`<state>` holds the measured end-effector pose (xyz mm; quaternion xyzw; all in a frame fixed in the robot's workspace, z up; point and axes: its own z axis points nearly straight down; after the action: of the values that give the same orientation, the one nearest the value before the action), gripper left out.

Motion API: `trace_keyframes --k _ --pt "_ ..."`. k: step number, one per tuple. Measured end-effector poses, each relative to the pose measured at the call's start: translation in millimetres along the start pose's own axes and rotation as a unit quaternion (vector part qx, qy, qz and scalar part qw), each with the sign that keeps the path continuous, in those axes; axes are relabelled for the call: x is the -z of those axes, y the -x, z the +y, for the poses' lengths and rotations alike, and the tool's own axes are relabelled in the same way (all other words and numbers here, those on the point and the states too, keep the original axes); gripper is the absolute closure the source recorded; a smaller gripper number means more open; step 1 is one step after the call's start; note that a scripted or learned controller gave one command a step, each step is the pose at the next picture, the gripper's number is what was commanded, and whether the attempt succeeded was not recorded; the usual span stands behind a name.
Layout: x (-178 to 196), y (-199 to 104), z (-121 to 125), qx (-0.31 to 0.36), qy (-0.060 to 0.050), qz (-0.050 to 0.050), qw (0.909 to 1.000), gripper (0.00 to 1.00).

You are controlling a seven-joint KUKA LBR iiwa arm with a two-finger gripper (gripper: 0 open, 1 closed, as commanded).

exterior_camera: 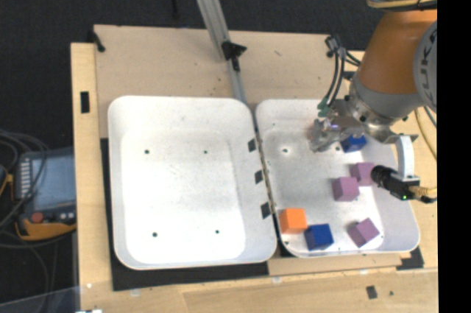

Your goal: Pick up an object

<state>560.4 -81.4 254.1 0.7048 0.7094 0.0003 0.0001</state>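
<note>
While some dark letters stand on the grey shell of the arm [397, 54] at the right edge, they are cut off and I cannot read them; no other writing is legible. Two white bins lie side by side on the bench [184, 61]. The left bin [125, 120] shows a few small dark dots on its floor. The right bin [283, 120] holds the blocks: an orange block [294, 219] and a blue block [319, 236] at the near edge, a purple block [363, 231] at the near right, and two more purple blocks [345, 188] [363, 171] in the middle right. Another blue block [354, 143] lies at the far right, partly hidden under the wrist. The gripper [324, 133] hangs low over this bin, just left of that blue block. Whether its jaws are apart or together, I cannot tell.
</note>
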Motion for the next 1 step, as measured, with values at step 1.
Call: trace_keyframes --k 1 --pt "-13.6 -54.8 12.5 0.000 -0.001 0.000 1.0000 1.00"
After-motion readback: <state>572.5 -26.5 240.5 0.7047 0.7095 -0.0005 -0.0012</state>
